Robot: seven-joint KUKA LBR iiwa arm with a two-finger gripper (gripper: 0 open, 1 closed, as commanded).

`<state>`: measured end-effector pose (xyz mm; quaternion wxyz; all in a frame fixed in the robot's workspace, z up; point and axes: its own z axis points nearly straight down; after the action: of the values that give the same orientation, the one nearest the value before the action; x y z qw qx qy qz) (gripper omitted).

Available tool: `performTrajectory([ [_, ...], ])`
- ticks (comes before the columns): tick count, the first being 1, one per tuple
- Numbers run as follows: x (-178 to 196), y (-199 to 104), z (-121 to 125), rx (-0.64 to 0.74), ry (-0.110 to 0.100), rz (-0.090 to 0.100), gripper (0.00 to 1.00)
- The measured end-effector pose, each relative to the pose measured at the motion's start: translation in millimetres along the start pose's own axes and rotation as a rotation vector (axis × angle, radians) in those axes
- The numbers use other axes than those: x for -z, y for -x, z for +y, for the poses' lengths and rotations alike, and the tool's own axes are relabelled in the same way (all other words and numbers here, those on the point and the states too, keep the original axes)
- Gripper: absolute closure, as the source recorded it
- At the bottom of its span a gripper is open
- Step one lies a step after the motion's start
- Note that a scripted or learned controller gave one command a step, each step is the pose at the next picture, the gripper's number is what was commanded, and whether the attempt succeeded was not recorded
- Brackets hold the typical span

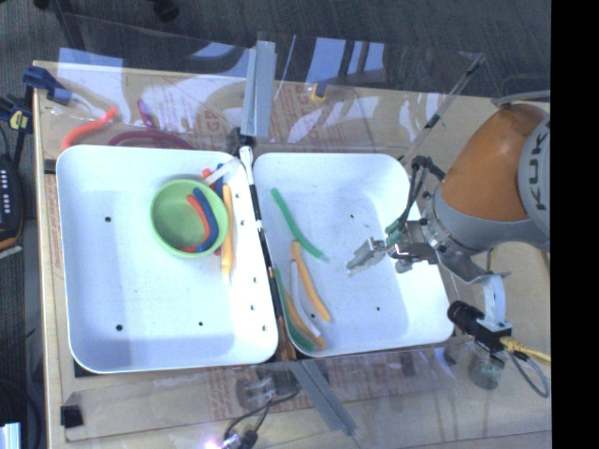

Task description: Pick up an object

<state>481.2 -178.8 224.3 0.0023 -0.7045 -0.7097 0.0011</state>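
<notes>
We saw the tool [363,256] low in the right bin [374,171], fingers apart and holding nothing. The orange stick [310,282] and green stick [297,222] lay just beyond it, nothing lifted yet

From my remote seat I see two white bins, the left bin [122,288] and the right bin [374,181], touching side by side on a brown bench [140,101], with red tubing [140,139] lying just beyond the left bin's far edge, and dark carpet [281,3] farther back.
</notes>
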Motion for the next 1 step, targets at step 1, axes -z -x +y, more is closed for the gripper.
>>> performTrajectory([
  [1, -101.9, -36.7, 34.8, 0.008, -0.002, -0.001, 0.00],
])
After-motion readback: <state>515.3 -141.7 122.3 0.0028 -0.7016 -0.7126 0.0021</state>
